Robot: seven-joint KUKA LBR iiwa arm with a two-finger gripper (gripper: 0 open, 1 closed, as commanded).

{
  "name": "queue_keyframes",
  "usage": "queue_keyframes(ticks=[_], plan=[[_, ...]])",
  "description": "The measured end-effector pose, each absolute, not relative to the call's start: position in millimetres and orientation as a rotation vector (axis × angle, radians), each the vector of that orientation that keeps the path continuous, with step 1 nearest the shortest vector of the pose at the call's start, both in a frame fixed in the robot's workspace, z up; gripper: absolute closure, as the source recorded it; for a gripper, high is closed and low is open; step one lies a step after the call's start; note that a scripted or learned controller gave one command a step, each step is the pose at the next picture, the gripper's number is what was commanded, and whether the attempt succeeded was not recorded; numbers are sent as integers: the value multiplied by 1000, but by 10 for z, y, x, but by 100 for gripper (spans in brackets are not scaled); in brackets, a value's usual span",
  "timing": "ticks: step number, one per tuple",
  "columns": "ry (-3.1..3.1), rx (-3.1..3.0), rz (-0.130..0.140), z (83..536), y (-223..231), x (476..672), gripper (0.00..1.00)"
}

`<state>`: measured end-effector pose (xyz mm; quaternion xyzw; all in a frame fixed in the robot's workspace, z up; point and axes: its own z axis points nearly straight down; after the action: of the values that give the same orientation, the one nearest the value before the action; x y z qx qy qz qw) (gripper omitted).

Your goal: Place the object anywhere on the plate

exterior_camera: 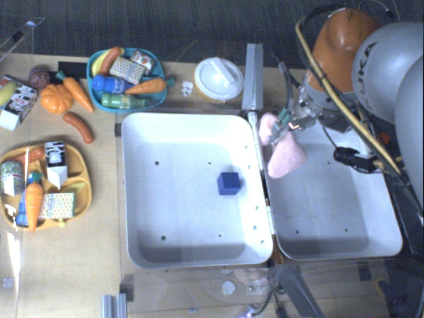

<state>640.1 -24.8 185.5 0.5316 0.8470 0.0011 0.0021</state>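
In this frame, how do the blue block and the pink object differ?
The blue block is small, boxy and dark; the pink object is larger, rounded and pale. The blue block lies in the left bin, apart from the arm; the pink object is at the right bin's left edge, beneath the end effector.

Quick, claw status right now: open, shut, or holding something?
Claw: shut on the pink object, which hangs from it above the right bin, near that bin's left wall.

The wooden bench [99, 244] carries two white bins [192, 244] – left of them a yellow tray [83, 177], behind them a blue bowl [159, 98] and a white lid [219, 78] – plus loose toy vegetables [66, 101].
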Motion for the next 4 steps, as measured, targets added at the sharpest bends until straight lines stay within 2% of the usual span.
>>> queue_keyframes(ticks=[1, 3, 4], plan=[[2664, 1658, 5, 2254, -229, 6416, 100], [3102, 481, 4, 2116, 640, 5999, 100], [3138, -2, 4, 2214, 1047, 5706, 100]])
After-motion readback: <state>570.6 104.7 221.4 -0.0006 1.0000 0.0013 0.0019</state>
